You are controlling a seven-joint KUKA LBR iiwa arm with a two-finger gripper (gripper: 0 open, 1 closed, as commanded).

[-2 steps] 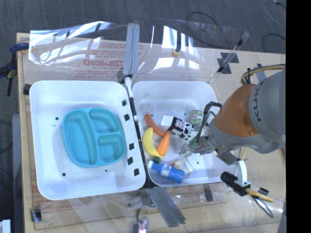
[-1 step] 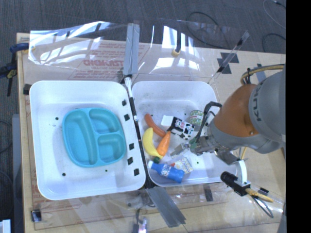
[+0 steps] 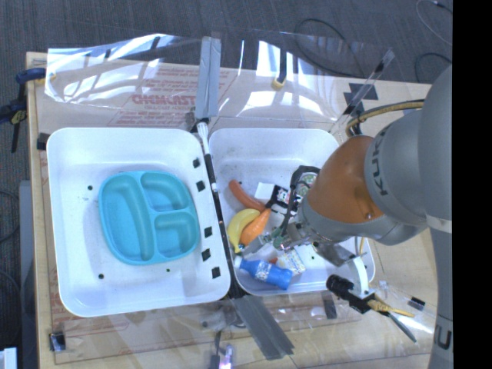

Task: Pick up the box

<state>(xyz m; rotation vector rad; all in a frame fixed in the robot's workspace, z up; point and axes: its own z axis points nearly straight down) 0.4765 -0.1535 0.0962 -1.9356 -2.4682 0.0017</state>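
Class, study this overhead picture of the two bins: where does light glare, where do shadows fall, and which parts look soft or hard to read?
Camera view: bright glare streaks the clear plastic sheet behind the bins; a soft shadow lies under the blue tray in the left bin; the arm looms large and slightly soft, shading the right bin's clutter, so the gripper is hard to read.

Two white bins sit side by side: the left bin [image 3: 69, 206] at nine o'clock and the right bin [image 3: 254, 148] toward three o'clock. The left one holds one blue divided tray [image 3: 147, 215]. The right one holds one orange carrot [image 3: 244, 195], one yellow banana [image 3: 242, 223] and one blue box [image 3: 266, 272] at six o'clock.
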